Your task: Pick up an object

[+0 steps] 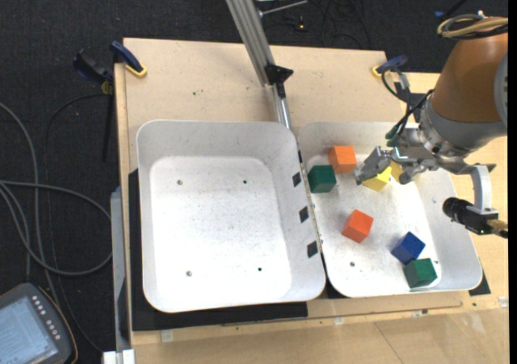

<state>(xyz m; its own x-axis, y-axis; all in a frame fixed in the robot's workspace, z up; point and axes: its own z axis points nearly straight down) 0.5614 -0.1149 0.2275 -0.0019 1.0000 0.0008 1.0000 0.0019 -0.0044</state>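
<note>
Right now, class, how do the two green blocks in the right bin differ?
The upper green block sits near the divider beside an orange block; the lower green block sits at the bin's near edge, touching a blue block. The upper one lies nearer the gripper. Both look like similar green cubes.

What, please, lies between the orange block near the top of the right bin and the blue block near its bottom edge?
In the camera view, a second orange block lies roughly between the upper orange block and the blue block, on the right bin's white floor.

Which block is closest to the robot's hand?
The yellow block, right at the hand. The orange, green and blue blocks all sit farther away.
</note>
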